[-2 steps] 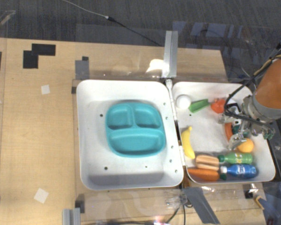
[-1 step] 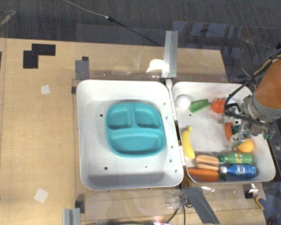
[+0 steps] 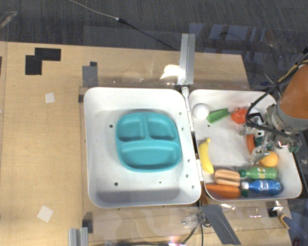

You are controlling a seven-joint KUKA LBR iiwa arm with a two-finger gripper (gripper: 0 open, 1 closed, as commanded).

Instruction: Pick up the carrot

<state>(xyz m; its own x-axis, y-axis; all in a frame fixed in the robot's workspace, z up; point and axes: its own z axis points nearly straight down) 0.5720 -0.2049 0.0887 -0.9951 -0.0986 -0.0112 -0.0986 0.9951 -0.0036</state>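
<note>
Two shallow white bins are recorded. Right-hand bin: slim orange carrot with green top lying near the back wall, beside a small white ball. Two-finger gripper is poised well apart, above a yellow-orange fruit; finger state cannot be told.

Two bins sit side by side on the bench. The left bin holds a divided tray at its middle. In the right bin, a ball lies at the far left corner, a banana along the left wall, and — along the near wall — a hot dog behind the carrot, with two bottles to their right.
</note>
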